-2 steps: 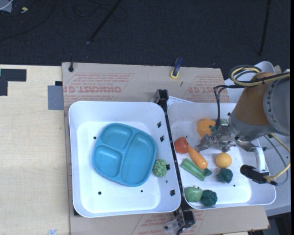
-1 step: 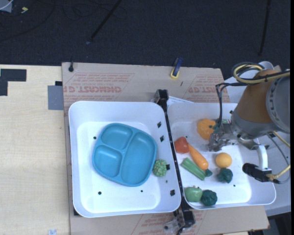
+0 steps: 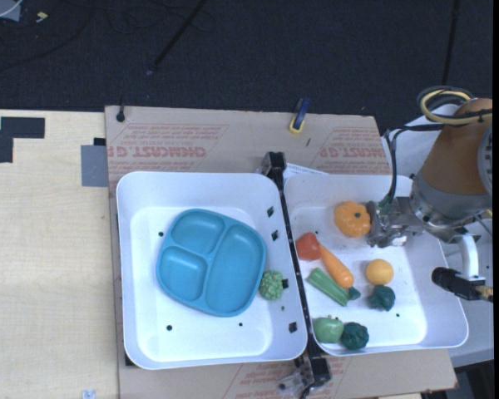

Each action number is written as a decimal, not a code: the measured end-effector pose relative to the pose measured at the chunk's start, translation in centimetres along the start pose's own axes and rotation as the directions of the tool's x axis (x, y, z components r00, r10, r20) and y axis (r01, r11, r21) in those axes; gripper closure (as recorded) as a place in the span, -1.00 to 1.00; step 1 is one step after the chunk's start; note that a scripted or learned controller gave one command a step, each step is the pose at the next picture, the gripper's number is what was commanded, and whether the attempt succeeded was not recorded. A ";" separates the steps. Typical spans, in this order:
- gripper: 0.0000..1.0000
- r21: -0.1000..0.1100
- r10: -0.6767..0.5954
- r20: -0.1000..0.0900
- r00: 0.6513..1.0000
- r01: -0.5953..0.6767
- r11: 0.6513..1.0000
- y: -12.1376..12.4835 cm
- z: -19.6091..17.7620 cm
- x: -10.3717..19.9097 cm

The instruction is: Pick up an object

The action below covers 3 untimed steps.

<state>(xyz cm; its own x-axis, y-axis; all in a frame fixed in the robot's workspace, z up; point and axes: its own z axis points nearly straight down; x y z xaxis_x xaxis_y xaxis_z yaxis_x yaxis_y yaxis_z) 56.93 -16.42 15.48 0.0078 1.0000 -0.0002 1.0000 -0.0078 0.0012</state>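
Green pepper (image 3: pixel 328 329) at front rim | gripper (image 3: pixel 386 230) beside orange pumpkin (image 3: pixel 353 219), finger spread can't tell | pumpkin: likely light, rigid, smooth; grasp across midline

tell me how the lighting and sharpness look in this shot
Camera view: soft, even light, with the white bins bright but not blown out; faint shadows under the blue plate and toys; mild blur overall, worst on the tool, whose fingers cannot be made out; the floor at top is dark.
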 end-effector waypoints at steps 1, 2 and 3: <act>1.00 -0.001 -0.009 0.000 1.000 0.009 1.000 -0.1 -5.8 0.8; 1.00 0.001 -0.009 -0.001 1.000 0.009 1.000 0.0 -7.4 0.8; 1.00 0.004 -0.012 -0.003 1.000 0.012 1.000 0.5 -7.3 5.2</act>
<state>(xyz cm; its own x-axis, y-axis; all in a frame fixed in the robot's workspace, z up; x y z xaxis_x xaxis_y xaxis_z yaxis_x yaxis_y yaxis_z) 57.46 -11.20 22.75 -0.0038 1.0000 0.0025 1.0000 0.0038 -0.0032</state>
